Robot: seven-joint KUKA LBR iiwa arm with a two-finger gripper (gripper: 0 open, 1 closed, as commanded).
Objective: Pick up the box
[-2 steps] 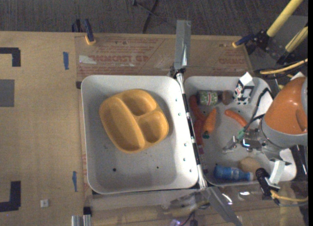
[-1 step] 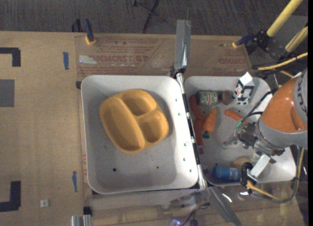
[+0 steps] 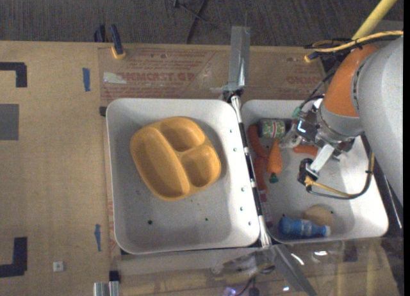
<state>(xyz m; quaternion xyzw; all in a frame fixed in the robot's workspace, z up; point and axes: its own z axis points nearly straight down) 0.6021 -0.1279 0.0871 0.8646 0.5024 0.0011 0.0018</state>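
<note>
Brown tabletop (image 3: 51, 179) carries two white bins, and we work down from there. The grey arm (image 3: 378, 96), with its orange band, reaches over the right bin (image 3: 346, 192). The left bin (image 3: 115, 179) holds a yellow divided dish (image 3: 176, 157).

What we take for the box (image 3: 256, 160) is a long red shape lying against the right bin's left wall, its long axis running along that wall. It is narrow and partly shadowed, so this is our judgement. A blue bottle (image 3: 302, 227) lies near the view's lower edge of that bin. An orange carrot (image 3: 274, 159) lies just beside the box, and a can (image 3: 274, 128) lies above it.

The claw (image 3: 300, 131) hangs near the can; we cannot tell whether it is apart or together. From the claw, the box lies leftward in the view, beyond the can and carrot. We judge the grasp must span its short side, crowded by wall and carrot.
</note>
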